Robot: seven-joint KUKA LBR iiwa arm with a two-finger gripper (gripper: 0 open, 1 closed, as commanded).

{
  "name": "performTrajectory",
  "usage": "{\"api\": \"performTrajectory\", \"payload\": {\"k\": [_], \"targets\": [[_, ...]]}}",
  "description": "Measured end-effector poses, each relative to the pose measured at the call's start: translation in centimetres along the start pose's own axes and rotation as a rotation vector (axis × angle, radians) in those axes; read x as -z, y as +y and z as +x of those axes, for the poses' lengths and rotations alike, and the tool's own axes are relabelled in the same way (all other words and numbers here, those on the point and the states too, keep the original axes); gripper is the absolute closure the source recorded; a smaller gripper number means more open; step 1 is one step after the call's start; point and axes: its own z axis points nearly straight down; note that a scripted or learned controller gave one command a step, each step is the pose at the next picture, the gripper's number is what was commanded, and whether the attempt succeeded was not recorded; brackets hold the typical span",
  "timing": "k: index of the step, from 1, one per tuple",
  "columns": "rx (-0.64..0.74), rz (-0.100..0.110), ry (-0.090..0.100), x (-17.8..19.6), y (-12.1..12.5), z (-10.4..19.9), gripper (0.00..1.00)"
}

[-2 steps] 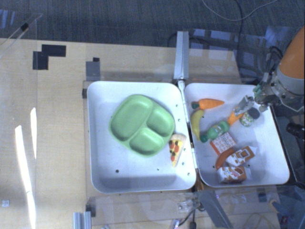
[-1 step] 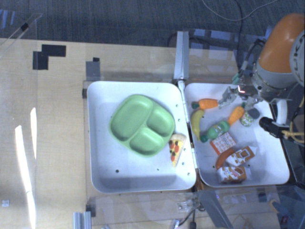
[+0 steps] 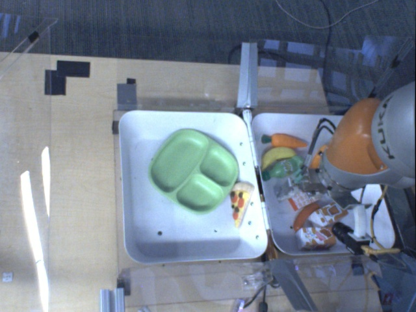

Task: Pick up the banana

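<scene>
I see a pale wood tabletop [image 3: 71, 174] with two white bins side by side. My landmark is the green plate [image 3: 194, 169], which has three hollows and lies in the left bin [image 3: 140, 239]. A pizza slice toy [image 3: 240, 202] lies just right of the plate, by the bin's wall. Farther right of the plate is the right bin [image 3: 281, 239]. In it is the banana [image 3: 278, 155], yellow, near the wall closest to the plate. A carrot [image 3: 288, 140] lies just behind it, and a green thing [image 3: 283, 168] touches its front side. A snack packet [image 3: 318, 229] lies nearer the front. My arm [image 3: 367, 145] hangs over this bin, right of the banana. The pincer [image 3: 311, 186] is low in the bin. I cannot tell how it stands or if it has anything. Behind the plate there are black marks [image 3: 65, 75] on the tabletop, then dark carpet [image 3: 130, 12] with a thin cable [image 3: 325, 8].
</scene>
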Motion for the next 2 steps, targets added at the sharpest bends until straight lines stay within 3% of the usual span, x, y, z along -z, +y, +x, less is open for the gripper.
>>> {"api": "performTrajectory", "payload": {"k": [1,2], "targets": [[0.030,-0.009,-0.003,-0.3,8.9,-2.6,0.00],[0.078,0.083,0.013,-1.0,13.6,-3.5,0.00]]}}
